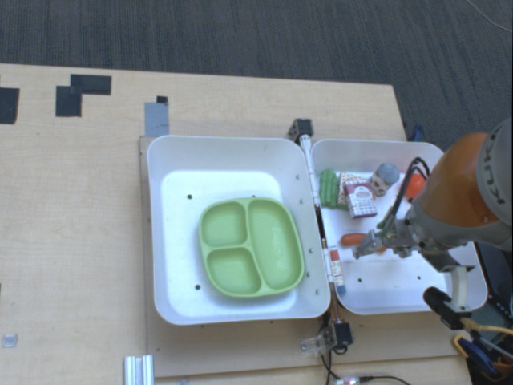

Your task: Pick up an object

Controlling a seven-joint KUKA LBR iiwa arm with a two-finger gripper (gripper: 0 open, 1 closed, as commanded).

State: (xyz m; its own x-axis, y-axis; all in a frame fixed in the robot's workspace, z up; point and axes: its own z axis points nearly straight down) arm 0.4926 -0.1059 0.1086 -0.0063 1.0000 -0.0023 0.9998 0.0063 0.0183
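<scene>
Risk of a miss: the gripper (370, 247) is hovering low in the right bin (401, 291), just right of the small orange piece (352, 238), and judging from this slant it may be closing beside that piece rather than around it.
Risk of a nudge: the orange piece is lying loose on the bin floor, so a finger touching down off-centre is likely pushing it toward the divider (317, 215) between the bins.
Risk of a crowded grasp: the other items are sitting close together above the orange piece, so a shifted approach may be catching two at once.
Pincer state: I cannot tell; the arm's own bulk is blocking a clear look.
Left bin (172, 215): it is holding a green divided plate (251, 247), left of the divider, with three compartments, all bare.
Right bin: right of the divider it is holding a green packet (329, 188), a red-and-white box (357, 195), a grey round piece (387, 172) and the orange piece below them.
Task's thing: nothing is visibly being carried; the nearest candidate is the orange piece, just left of the gripper.
</scene>
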